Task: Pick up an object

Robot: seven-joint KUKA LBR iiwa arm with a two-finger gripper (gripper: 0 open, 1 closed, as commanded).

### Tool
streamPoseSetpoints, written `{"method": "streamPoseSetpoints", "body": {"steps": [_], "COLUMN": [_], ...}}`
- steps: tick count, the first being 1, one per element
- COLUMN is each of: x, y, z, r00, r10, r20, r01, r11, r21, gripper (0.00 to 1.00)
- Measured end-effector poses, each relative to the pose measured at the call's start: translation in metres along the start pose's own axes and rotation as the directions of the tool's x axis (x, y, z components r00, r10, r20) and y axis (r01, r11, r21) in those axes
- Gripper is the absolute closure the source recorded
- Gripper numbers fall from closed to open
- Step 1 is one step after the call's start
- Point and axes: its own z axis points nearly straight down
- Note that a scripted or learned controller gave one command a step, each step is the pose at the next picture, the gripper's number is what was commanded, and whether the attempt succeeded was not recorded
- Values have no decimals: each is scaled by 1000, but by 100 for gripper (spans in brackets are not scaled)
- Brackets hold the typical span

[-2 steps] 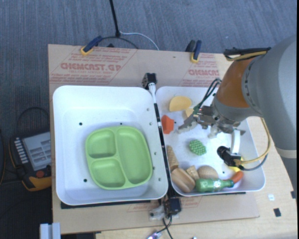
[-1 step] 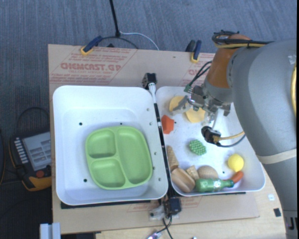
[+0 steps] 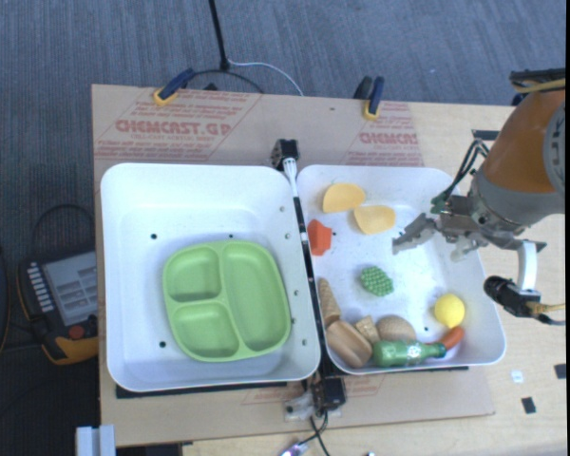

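The right bin (image 3: 427,174) holds several small items. Two yellow chip-like pieces (image 3: 343,198) (image 3: 374,218) lie at the back and a red-orange piece (image 3: 319,237) sits by the left wall. A green bumpy ball (image 3: 376,280) rests mid-bin. Along the front are a yellow lemon (image 3: 448,310), an orange carrot (image 3: 453,337), a green bottle-shaped item (image 3: 408,352) and brown bread-like pieces (image 3: 347,343). My gripper (image 3: 435,241) hangs over the bin's right half, above and right of the green ball. It is open, with nothing between its fingers (image 3: 404,241).
The left bin (image 3: 133,207) holds a green divided plate (image 3: 228,297). A black clip (image 3: 286,152) sits at the back where the bins meet. Cables and a handheld controller (image 3: 62,293) lie off the bench to the left.
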Motion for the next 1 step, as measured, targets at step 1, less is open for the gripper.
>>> {"method": "streamPoseSetpoints", "body": {"steps": [1], "x": [68], "y": [23], "z": [82], "r00": [1000], "r10": [23], "r20": [0], "r01": [-23], "r11": [1000], "r21": [-1], "gripper": [0]}}
